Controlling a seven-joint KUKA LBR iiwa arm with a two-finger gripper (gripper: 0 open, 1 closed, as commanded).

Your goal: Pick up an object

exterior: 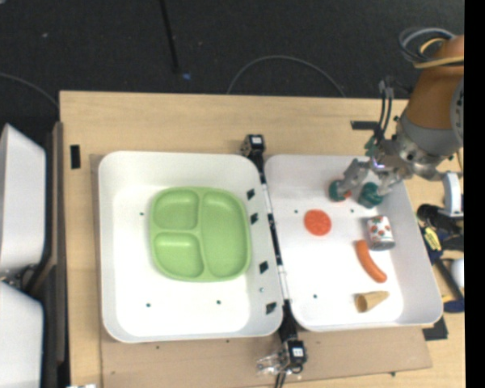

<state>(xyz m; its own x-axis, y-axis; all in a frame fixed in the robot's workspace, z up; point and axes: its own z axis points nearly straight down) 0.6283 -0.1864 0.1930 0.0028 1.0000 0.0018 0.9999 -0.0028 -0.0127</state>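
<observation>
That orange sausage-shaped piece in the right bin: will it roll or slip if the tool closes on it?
The orange sausage-shaped piece looks long, rounded and slightly curved, so it may roll sideways if nudged. Its surface looks smooth, so it may slip from a grip across its ends. It lies apart from the cone and the small box, leaving room.

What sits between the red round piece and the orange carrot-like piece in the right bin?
In the camera view, bare white bin floor separates the red round piece from the orange carrot-like piece. The small red-and-white block sits just above that stretch.

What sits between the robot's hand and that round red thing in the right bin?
Nothing visible. The hand hangs over the right bin's upper part, and the red round thing lies just below-left of it on bare white floor. The small can and orange sausage lie off to the side.
</observation>
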